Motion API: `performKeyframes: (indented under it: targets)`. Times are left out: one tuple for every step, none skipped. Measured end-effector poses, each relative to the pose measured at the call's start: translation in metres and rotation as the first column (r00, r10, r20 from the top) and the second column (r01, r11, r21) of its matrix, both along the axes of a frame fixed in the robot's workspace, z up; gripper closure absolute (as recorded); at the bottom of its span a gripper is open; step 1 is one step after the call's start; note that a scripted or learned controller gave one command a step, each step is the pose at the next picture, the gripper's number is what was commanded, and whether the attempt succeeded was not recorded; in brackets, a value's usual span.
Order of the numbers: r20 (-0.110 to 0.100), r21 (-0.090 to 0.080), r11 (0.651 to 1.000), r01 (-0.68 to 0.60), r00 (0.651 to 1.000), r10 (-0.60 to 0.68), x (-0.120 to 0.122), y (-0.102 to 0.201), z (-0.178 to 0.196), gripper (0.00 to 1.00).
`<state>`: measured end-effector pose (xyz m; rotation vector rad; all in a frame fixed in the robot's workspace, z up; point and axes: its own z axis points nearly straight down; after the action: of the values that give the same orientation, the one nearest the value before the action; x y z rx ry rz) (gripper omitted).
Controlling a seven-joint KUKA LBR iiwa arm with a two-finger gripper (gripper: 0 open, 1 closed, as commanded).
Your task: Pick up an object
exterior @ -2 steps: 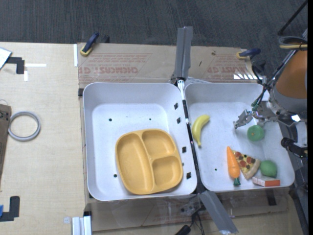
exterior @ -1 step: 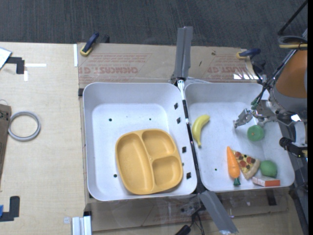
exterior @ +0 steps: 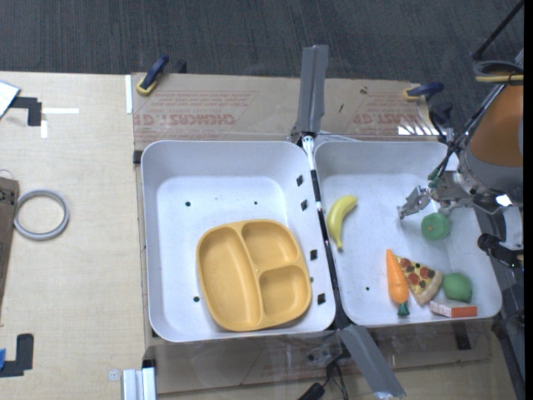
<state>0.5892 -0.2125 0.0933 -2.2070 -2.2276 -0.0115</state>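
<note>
Two white bins on the table, and my claw [exterior: 414, 204] is hanging spread open with nothing in it in the right bin [exterior: 366, 307], just beside the green ball [exterior: 435, 227], so the pick's not yet made.

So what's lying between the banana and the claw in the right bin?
Nothing: in the camera view, bare white bin floor runs from the banana to the claw. The green ball sits beyond the claw.
</note>
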Motion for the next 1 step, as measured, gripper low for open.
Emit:
performKeyframes:
  targets:
    - [0.003, 0.002, 1.000, 0.020, 1.000, -0.020, -0.0003, 0.0001, -0.0001, 0.00]
